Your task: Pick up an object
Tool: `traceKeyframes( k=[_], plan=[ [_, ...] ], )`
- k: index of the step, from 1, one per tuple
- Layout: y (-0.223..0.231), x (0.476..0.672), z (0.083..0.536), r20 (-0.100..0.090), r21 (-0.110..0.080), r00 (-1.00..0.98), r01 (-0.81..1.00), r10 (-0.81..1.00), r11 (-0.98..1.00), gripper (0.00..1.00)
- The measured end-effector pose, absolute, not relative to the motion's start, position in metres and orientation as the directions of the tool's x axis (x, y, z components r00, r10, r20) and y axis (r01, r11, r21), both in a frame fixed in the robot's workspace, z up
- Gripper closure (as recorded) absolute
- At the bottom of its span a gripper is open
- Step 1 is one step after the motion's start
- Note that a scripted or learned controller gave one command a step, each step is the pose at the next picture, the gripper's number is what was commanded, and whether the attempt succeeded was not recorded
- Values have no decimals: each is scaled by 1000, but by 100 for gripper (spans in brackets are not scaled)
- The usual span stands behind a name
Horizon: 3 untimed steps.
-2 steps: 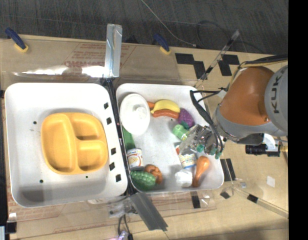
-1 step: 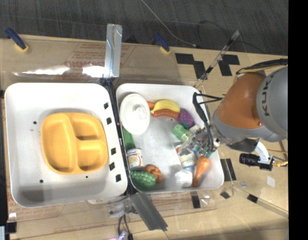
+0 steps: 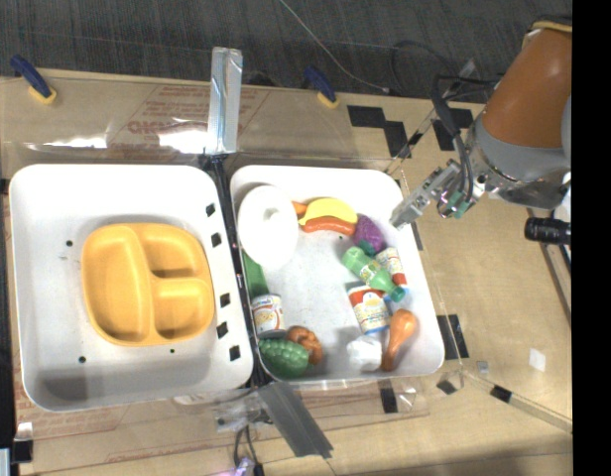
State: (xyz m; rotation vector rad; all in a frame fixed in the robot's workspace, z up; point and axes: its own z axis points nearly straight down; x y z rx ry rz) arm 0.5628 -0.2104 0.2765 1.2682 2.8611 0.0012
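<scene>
The left bin (image 3: 28,266) carries a yellow divided tray (image 3: 147,284) lying flat near its middle, well away from the arm. The right bin (image 3: 425,305) holds the clutter: a white round lid (image 3: 267,224) at its upper left, a banana (image 3: 328,209) just beside it with an orange strip along its lower edge, then a purple grape bunch (image 3: 369,231). Lower down sit a small can (image 3: 267,315), a green ridged vegetable (image 3: 285,357), two little bottles (image 3: 369,308) and, near the right wall, an orange carrot (image 3: 399,335).

The gripper (image 3: 417,204) hangs over the bin's upper right corner, apart from every item and grasping nothing; whether it is released or clenched cannot be told from this slant.

The nearest candidate seems to be the grape bunch, just inside that corner. The carrot may be the easier pick: its long axis runs steeply, thick end up and to the right, tip down toward the bin's lower wall. A good try would come straight down and close across the narrow width, not along the length, keeping off the wall and the neighbouring bottle.
</scene>
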Motion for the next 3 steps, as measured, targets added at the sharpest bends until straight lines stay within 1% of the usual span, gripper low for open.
traceKeyframes(
  k=[1,2,3],
  plan=[
    [-159,589,250,3,0,-721,693,693,721,100],
    [-163,624,219,-1,-1,-760,649,649,760,100],
    [-178,639,209,-4,1,-709,705,705,709,100]
  ],
)
